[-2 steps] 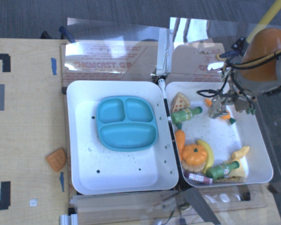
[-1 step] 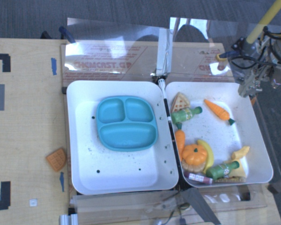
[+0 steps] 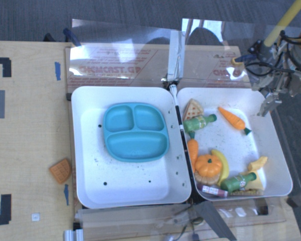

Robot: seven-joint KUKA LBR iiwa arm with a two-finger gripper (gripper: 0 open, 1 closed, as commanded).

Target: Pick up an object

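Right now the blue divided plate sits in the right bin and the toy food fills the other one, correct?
Not quite. The camera view shows the blue divided plate in the left bin; the toy food, such as the pumpkin, lies in the right bin.

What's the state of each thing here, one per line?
hand: above the right bin's far right edge, holding nothing
blue plate: flat in the left bin, nothing on it
carrot: lying loose, right bin
green bottle: on its side
pumpkin: upright among toys
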